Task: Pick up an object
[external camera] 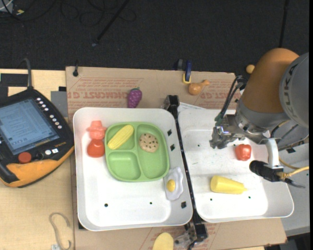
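My tool (219,139) is hanging low over the right bin (261,204), just beside a red pepper (243,151), with a yellow cone (227,185) lying nearer the front. In the left bin (125,207) a green tray (135,168) is carrying corn (119,136) and a cookie (148,142).

Grey arm from the right, hand (219,138) low, seemingly downward-pointing.

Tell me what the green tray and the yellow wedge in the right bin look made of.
Green tray: likely molded plastic, smooth with a soft sheen, uniform colour, rounded compartment walls. Yellow wedge: probably plastic or rubbery toy food, matte, even colour; the look leaves it open.
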`<state>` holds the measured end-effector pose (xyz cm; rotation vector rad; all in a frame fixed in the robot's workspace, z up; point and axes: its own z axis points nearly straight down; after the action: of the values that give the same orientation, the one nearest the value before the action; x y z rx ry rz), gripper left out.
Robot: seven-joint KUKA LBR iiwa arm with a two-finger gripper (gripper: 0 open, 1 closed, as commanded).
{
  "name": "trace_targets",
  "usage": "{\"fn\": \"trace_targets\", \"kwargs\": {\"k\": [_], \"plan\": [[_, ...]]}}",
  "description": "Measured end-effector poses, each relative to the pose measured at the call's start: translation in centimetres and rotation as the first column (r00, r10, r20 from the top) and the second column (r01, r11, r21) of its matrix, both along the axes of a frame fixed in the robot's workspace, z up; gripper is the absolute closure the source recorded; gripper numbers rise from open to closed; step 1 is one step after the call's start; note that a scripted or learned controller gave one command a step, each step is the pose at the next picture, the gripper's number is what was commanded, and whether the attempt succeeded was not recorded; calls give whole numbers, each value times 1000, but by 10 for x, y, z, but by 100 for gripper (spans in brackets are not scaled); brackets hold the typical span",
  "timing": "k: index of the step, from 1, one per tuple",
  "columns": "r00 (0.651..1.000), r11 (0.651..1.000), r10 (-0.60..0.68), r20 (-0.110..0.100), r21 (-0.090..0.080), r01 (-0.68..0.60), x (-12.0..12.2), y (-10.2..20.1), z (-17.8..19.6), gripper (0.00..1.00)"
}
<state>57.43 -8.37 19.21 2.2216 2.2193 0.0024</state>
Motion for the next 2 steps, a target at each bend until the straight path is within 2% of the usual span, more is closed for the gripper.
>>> {"fn": "trace_targets", "kwargs": {"k": [1, 2], "plan": [[1000, 1000, 0, -1, 0, 0, 0, -1, 38, 100], [1000, 1000, 5, -7, 3, -4, -26, 54, 41, 100]]}}
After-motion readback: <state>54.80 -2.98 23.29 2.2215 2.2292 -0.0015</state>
